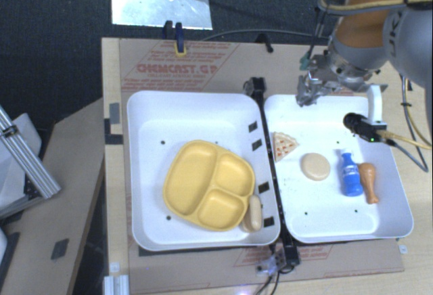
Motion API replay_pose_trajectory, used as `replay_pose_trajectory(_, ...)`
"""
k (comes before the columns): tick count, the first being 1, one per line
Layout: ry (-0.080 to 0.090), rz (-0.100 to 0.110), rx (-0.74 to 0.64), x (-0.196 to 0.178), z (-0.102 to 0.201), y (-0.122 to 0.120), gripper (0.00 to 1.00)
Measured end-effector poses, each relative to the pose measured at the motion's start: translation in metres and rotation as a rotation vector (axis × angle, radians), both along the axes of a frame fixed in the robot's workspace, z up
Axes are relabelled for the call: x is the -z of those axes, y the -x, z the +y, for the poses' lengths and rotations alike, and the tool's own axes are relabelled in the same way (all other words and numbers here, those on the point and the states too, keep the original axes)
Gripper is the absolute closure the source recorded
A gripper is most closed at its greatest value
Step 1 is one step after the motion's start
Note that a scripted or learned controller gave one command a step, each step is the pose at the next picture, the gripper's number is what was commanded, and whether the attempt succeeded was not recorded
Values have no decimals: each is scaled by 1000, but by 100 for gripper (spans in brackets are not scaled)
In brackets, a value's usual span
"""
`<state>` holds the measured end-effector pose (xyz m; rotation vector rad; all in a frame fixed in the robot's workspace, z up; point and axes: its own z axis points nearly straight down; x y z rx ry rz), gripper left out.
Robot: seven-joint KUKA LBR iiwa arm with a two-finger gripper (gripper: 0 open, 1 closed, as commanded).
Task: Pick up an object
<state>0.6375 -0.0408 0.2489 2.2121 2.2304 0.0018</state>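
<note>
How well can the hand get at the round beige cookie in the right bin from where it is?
Probably yes. The hand hangs over the far edge of the right white bin, and the round beige cookie lies apart from the pizza slice and the blue bottle, uncovered.

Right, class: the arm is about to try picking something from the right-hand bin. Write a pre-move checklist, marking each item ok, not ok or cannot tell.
1. Gripper above the right white bin, at its far edge: ok.
2. Gripper directly over a target: not ok.
3. Round beige cookie lying apart from its neighbours: ok.
4. Small blue plastic bottle free of the brown toy drumstick: not ok, they lie side by side.
5. Triangular pizza slice away from the wall: not ok.
6. Gripper carrying nothing: cannot tell.
</note>
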Motion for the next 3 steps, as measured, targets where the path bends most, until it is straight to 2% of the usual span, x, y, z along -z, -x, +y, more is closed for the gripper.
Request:
replay_pose_trajectory(1, -2, 2, -1, 14, 50, 25, 100)
replay_pose_trajectory(2, -1, 1, 0, 12, 96, 34, 100)
replay_pose_trajectory(3, -1, 4, -1, 26, 141, 60, 100)
